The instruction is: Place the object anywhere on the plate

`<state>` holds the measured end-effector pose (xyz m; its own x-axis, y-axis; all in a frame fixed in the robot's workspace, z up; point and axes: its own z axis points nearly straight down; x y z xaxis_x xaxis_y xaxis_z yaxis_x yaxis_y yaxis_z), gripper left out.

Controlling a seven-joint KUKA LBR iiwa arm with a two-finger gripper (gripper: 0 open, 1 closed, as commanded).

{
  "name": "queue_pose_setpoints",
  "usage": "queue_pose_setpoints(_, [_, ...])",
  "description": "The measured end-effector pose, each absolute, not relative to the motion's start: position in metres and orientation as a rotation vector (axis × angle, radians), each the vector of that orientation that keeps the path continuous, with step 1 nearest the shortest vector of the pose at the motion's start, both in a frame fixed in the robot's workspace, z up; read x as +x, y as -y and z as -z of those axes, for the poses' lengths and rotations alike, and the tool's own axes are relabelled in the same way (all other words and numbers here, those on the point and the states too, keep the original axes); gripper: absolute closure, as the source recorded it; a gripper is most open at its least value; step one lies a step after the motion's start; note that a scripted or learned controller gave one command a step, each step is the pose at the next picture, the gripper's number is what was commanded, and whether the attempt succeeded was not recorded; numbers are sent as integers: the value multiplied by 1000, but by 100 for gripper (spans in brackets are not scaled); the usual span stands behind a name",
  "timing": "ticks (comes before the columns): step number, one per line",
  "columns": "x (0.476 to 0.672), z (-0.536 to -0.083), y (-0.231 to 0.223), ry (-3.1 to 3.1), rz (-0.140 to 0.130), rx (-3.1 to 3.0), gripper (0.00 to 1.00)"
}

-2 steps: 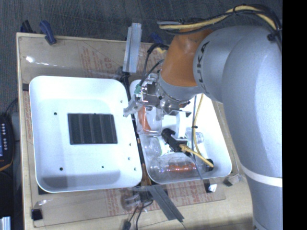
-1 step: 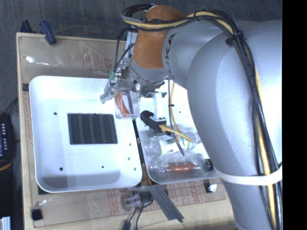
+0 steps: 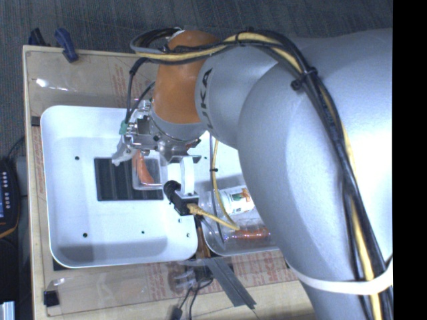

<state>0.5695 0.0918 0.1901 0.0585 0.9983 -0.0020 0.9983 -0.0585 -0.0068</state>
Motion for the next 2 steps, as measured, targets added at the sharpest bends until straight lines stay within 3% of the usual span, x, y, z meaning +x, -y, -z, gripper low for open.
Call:
queue_pose_setpoints(1, [584, -190, -41, 2114, -8, -2321, 100])
queue_pose_setpoints(2, [584, -190, -41, 2113, -8, -2322, 0])
